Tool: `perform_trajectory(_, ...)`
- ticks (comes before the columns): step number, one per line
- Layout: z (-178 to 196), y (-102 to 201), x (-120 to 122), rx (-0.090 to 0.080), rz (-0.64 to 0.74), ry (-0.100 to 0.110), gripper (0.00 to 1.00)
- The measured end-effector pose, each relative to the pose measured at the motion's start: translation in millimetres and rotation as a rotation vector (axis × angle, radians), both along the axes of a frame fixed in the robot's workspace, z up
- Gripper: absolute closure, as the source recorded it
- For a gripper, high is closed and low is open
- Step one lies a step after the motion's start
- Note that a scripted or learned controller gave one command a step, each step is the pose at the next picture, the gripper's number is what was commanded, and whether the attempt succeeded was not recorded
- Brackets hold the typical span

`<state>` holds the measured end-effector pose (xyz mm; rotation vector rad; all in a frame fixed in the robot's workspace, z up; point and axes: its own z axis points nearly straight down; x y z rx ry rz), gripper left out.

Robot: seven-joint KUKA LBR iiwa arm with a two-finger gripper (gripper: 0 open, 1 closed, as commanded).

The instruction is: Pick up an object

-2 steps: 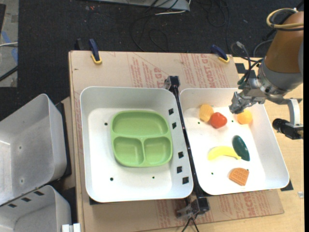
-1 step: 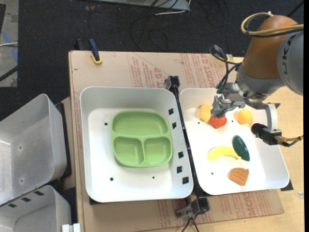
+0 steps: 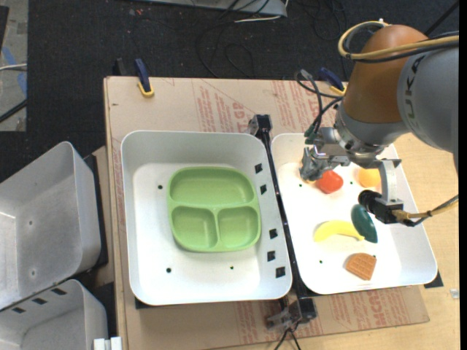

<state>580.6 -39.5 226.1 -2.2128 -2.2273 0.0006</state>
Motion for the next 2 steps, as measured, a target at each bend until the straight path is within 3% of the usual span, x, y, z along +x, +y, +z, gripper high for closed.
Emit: perform_trajectory(2, -1.0, 108.3, -5.9, 0.0, 0.002, 0.001, 1.0)
